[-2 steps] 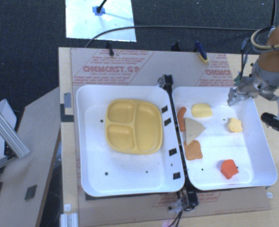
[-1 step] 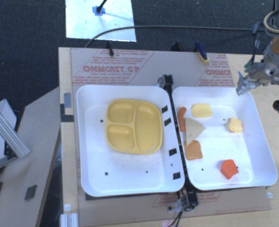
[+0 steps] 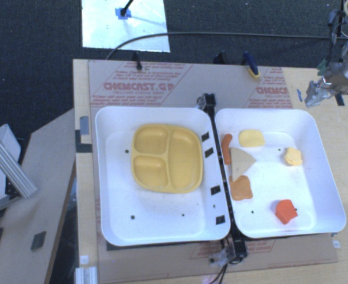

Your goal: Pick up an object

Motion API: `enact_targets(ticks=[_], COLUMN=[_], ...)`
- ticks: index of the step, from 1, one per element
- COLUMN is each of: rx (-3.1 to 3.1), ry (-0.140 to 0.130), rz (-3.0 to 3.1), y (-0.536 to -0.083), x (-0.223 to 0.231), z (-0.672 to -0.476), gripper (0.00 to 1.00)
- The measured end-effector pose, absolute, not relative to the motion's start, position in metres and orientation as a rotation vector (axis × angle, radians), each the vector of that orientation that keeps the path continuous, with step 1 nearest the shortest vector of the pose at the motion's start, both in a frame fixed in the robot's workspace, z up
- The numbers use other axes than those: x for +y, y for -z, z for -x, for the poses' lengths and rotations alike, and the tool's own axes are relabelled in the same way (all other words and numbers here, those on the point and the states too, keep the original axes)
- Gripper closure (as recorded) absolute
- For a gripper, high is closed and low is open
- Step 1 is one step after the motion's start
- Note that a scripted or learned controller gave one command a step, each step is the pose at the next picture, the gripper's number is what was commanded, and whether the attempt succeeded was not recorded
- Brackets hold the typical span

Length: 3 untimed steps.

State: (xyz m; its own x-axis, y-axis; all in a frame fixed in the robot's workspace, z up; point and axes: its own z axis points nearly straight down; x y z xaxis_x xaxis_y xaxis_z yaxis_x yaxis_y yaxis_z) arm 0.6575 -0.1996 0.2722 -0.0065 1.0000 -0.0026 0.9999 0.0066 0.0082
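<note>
The right bin (image 3: 315, 152) holds several small food-like pieces: a pale yellow block (image 3: 251, 138), a small yellow lump (image 3: 293, 156), a tan wedge (image 3: 240, 160), an orange strip (image 3: 227, 148), an orange flat piece (image 3: 241, 188) and a red-orange block (image 3: 286, 211). A yellow divided plate (image 3: 166, 158) lies in the left bin (image 3: 111, 176). My gripper (image 3: 316, 92) hangs at the far right, above the bench just beyond the right bin's back corner, well apart from every piece.
A sheet printed CHEMCAST GP (image 3: 138, 84) lies under both bins. A blue clip (image 3: 251, 65) sits at its back edge. A white panel (image 3: 123, 16) with a cable lies behind the bench. A metal bracket (image 3: 8, 164) juts in at the left.
</note>
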Motion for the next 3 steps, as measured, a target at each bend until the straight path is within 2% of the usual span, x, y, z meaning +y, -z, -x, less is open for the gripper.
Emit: enact_targets(ticks=[2, 3], rx=[2.231, 2.233], ry=[-0.004, -0.003], rz=[-2.21, -2.211], y=[-0.276, -0.256], x=[-0.104, -0.052], z=[-0.645, -0.64], gripper=[1.0, 1.0])
